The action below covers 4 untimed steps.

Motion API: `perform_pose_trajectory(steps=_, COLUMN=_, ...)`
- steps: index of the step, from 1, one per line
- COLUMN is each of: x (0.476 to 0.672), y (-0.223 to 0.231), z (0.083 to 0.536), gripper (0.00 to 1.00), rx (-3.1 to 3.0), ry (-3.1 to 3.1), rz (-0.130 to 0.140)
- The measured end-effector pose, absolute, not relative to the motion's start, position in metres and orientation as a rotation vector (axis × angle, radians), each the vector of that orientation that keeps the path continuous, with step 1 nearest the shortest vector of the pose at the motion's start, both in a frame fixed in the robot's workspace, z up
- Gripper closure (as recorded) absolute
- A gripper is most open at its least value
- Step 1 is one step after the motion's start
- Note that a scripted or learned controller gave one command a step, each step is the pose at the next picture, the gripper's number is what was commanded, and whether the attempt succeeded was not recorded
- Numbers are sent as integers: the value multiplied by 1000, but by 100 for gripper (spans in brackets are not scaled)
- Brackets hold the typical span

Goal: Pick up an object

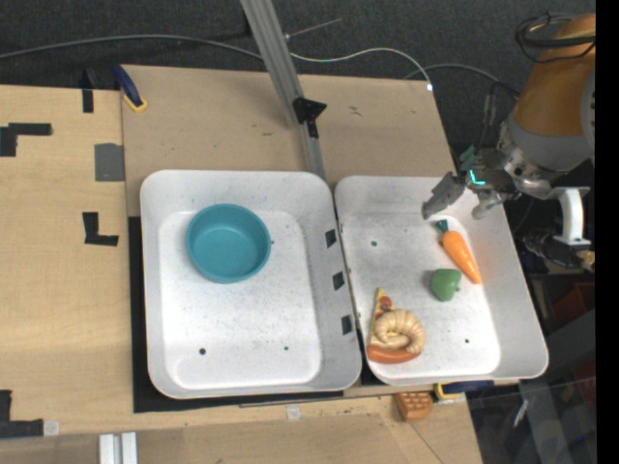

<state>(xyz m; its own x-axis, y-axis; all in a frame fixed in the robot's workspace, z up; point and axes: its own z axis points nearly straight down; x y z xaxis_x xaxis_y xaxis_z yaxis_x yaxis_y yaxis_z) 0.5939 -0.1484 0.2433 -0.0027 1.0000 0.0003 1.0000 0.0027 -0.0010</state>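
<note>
Carrot [461, 256], orange with a green tip at its upper end, lies tilted in the right-hand white bin [513, 356], close to that bin's far right side, and it is the toy nearest the hand [462, 197]. The hand hangs over the upper right part of the same bin, just above the carrot's green end; its two grey fingers [441, 199] are spread apart with nothing between them, so it is released and grasps no toy. Behind it the arm [551, 95] rises toward the right, its orange band showing above the grey wrist. Just below the carrot, and slightly to the left, sits a small green piece [445, 284] (rounded, perhaps a toy pepper, though its shape is hard to make out). Further down in the bin, near the front left corner, rests a pale curled toy [397, 331] on a red-orange base with a yellow point sticking up at its left; it is well apart from the carrot. The left-hand white bin [164, 346] holds a teal bowl [228, 243], upright, in its upper left part. The two bins stand side by side, their inner edges touching or nearly so, on a tan surface [58, 259] marked with a few dark tape strips. A grey metal post [274, 56] slants down from the top toward the seam between the bins, and thin cables run across the dark floor beyond the surface.
</note>
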Motion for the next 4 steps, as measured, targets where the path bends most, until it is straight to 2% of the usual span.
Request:
perform_pose_trajectory(steps=2, x=592, y=-146, z=117, gripper=0, rx=-2215, ry=-2219, rz=8)
perform_pose_trajectory(steps=3, x=592, y=-145, z=88, gripper=0, rx=-2219, ry=-2223, rz=3)
perform_pose_trajectory(steps=4, x=592, y=-145, z=98, gripper=100, rx=-2217, ry=-2224, rz=2)
